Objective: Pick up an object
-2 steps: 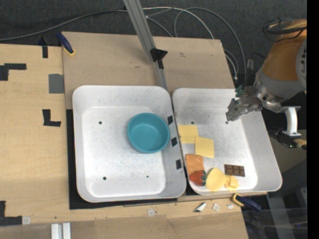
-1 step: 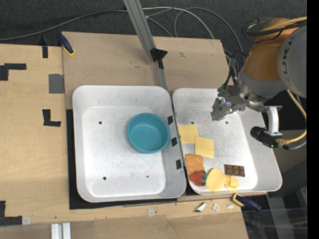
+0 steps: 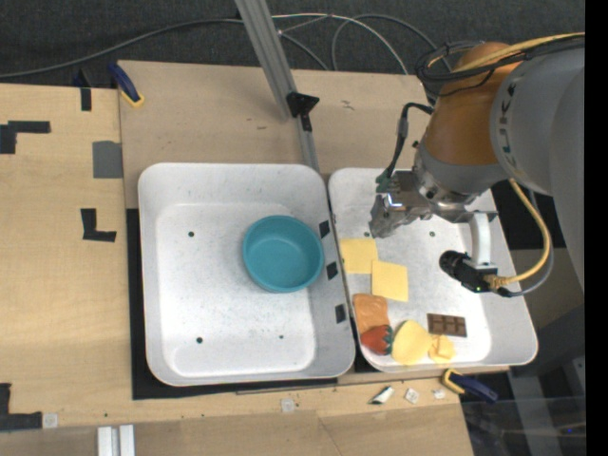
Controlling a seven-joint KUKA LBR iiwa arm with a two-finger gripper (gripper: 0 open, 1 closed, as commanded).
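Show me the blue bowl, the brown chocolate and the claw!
blue bowl [image 3: 281, 253]: camera view, inside bottom.
brown chocolate [image 3: 446, 326]: camera view, middle of its top.
claw [image 3: 385, 218]: camera view, at its tips.

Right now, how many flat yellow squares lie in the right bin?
2. One yellow square lies just below the pincer; the other sits lower and to its right, their corners nearly meeting. The arm could hide more.
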